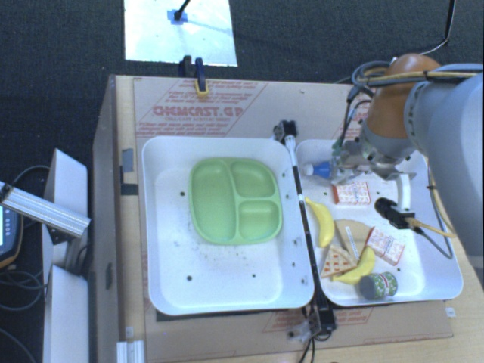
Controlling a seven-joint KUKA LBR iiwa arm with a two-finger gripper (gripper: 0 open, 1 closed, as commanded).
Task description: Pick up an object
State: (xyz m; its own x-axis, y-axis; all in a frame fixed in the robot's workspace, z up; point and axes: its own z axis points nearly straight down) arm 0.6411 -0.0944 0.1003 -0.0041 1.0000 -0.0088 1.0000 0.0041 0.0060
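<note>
Several small items crowd the right white bin point(446, 278): a curved yellow plastic banana point(324, 221) near the divider looks light, stiff, slick; grip it across its middle. Whether the fingers point(349, 174) are spread, I cannot tell.

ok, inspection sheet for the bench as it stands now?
surface: bench bears left bin and right bin side by side
job's things: bananas, small cards, waffle piece, can, all in right bin
clutter: green divided plate in left bin
grippers: gripper low over right bin's far end
cables: black cable across right bin
surroundings: dark floor, white sheet beyond bench
</note>
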